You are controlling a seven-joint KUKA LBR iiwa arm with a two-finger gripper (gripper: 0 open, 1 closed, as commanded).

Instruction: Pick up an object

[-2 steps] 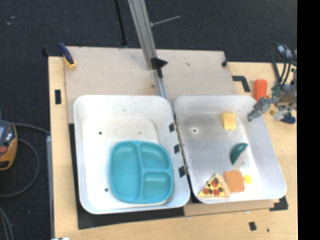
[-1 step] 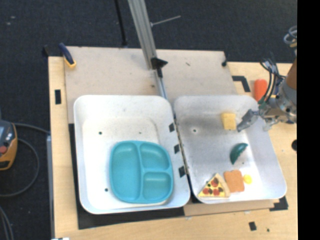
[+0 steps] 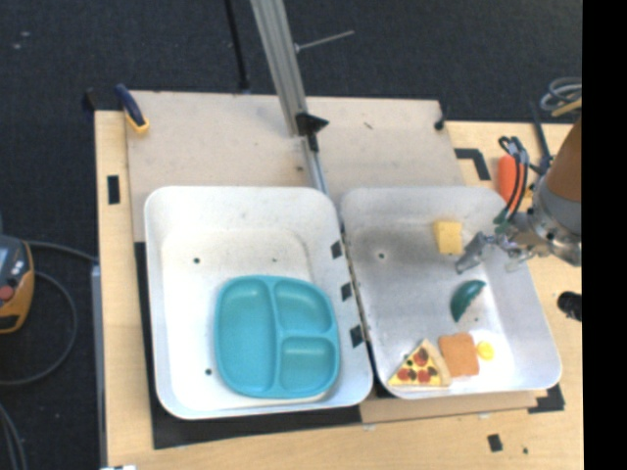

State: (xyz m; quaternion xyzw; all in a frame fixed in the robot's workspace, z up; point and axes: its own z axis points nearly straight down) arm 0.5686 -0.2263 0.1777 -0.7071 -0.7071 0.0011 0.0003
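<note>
The right bin (image 3: 392, 262) holds several small objects. A pale yellow block (image 3: 449, 236) lies near its far side, and a dark teal piece (image 3: 467, 299) rests toward the middle right. At the near edge sit a toy pizza slice (image 3: 419, 367), an orange-brown block (image 3: 458, 355) and a small yellow piece (image 3: 483, 351). My gripper (image 3: 476, 251) reaches in from the right, hanging just right of the yellow block and above the teal piece. Nothing shows in its grasp.
A turquoise divided plate (image 3: 277, 336) lies in the left bin (image 3: 186, 233). An aluminium post (image 3: 284, 67) rises behind the bins. An orange-handled tool (image 3: 507, 179) and cables lie on the bench at the right, beside the arm (image 3: 560, 194).
</note>
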